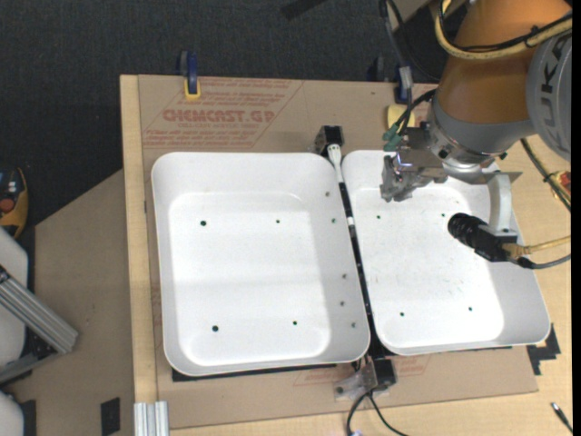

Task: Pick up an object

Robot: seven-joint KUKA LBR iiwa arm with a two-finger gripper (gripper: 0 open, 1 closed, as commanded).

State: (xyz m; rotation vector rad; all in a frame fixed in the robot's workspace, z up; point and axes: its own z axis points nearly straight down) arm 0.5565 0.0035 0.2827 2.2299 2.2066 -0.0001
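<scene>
My gripper [397, 187] hangs from the grey and orange arm [495, 53] over the far left part of the right white bin [427, 289], close to that bin's back rim. From this height I cannot make out how its tips stand, and I see nothing between them. The left white bin [254, 271] lies beside it, showing bare white floor with small dark dots.
A black cylinder [472, 234] on a white bracket [499, 203] sticks out from the wrist over the right bin, with a yellow cable trailing right. A black strip [349, 234] runs between the bins. Both bins rest on a brown board [227, 107] with a blue clamp [189, 69].
</scene>
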